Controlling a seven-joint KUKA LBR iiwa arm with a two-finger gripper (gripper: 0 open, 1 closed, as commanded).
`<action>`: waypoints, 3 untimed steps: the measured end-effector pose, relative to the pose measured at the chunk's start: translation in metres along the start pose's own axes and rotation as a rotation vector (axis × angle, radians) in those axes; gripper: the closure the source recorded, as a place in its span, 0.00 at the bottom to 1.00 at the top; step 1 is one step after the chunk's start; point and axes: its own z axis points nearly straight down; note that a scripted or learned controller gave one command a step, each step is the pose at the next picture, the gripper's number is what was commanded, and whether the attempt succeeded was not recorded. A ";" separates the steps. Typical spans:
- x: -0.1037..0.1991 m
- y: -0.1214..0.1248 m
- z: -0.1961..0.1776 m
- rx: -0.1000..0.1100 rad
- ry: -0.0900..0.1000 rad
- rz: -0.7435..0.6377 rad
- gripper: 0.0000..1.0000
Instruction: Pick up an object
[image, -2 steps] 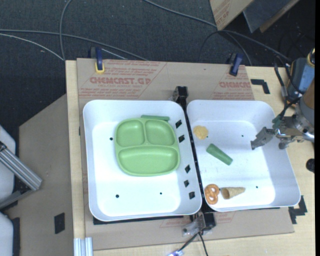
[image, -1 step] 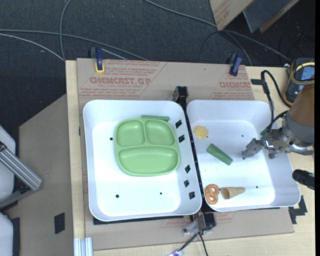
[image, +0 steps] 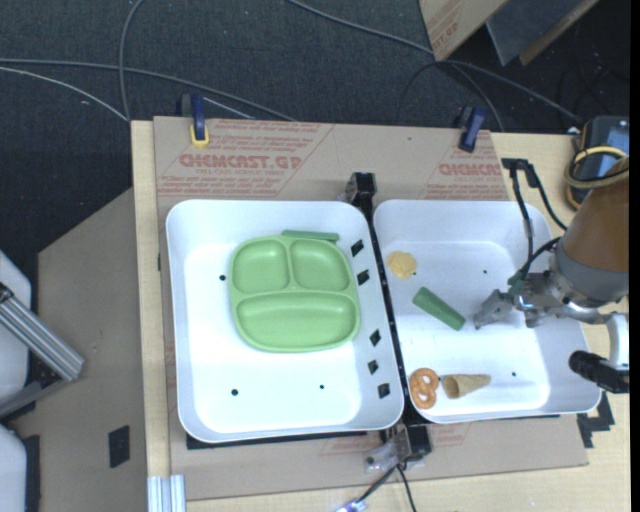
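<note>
In the right bin (image: 500, 228) lie a green stick-shaped piece (image: 440, 308), a small round yellow piece (image: 402, 265), a pretzel (image: 424, 387) and a tan cone (image: 466, 384). My gripper (image: 492, 310) hangs low over the right bin's middle, just right of the green stick and apart from it. The cone and pretzel lie below it near the front wall. Nothing shows between the gripper's tips.
The left bin (image: 200, 330) holds a green divided plate (image: 295, 295). A black divider with clips (image: 375, 300) runs between the bins. The grey and orange arm (image: 600, 240) covers the right bin's right edge. Clamps and cables sit along the bench's back.
</note>
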 end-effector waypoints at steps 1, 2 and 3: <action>0.001 0.000 0.024 -0.001 0.000 0.000 0.00; 0.000 0.001 0.011 -0.005 -0.001 0.000 1.00; 0.008 0.004 -0.036 -0.011 -0.004 -0.002 1.00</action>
